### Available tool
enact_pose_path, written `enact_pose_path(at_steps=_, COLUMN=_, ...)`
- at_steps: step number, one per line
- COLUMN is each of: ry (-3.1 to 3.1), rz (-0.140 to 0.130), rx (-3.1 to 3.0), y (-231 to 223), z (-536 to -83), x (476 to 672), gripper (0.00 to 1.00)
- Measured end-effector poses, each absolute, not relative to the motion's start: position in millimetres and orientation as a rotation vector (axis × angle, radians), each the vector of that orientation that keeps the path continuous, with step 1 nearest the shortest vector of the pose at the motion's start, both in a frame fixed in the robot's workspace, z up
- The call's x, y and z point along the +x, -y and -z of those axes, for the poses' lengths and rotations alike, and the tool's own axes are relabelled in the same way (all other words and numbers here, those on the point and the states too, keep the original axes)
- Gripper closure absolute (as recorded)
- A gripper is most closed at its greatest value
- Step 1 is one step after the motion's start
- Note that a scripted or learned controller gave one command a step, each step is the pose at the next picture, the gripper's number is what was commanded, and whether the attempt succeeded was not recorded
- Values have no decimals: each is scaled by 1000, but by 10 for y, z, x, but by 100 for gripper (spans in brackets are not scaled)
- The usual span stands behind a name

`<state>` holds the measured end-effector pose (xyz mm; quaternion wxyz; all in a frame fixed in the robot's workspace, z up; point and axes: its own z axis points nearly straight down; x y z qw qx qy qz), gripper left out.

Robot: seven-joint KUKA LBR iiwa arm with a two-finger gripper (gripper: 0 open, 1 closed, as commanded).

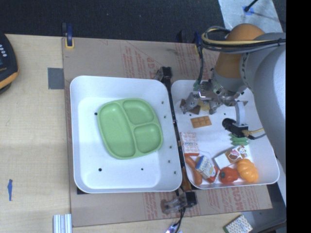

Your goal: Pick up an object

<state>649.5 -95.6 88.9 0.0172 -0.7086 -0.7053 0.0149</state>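
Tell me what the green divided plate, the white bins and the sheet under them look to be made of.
The green divided plate looks like moulded plastic: one even colour, rounded compartment walls, a matt to satin surface. The two white bins also look like plastic, smooth with soft highlights and rounded rims. The brown sheet under them seems to be cardboard, dull with faint red print.

A pale wooden desk (29,144) carries a brown cardboard sheet (121,57). Beyond its far edge lies dark carpeted floor (121,6). Lighting is even.
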Motion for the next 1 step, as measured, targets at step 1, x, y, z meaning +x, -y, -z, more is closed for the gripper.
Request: enact_pose_path(at_steps=1, ry=2189, rz=-38, rx=-2202, y=992, z=-888, x=6486, gripper=0)
